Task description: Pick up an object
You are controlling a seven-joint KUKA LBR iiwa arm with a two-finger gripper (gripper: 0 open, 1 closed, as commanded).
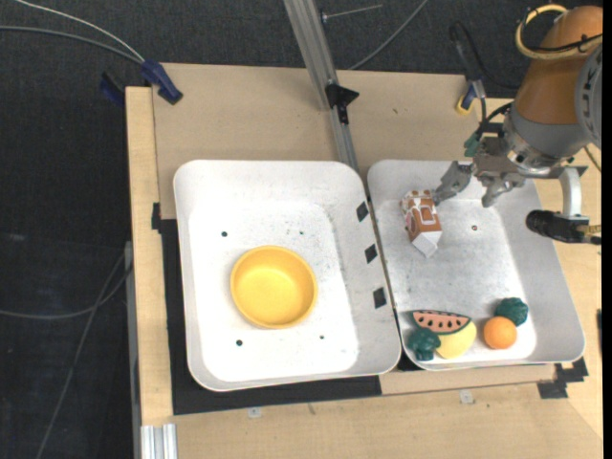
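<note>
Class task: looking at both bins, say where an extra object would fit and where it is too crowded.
Free: the left bin all round the yellow bowl; the right bin's middle, between the small carton and the front fruit. Crowded: its front edge, with watermelon slice, banana, orange and green pieces.

Yellow bowl (273,286), orange ball (499,333), red-and-green watermelon slice (441,321), brown-and-white carton (422,223), white speckled bins (287,185).

Tan wooden bench (249,113) on dark carpet (57,256)
</note>
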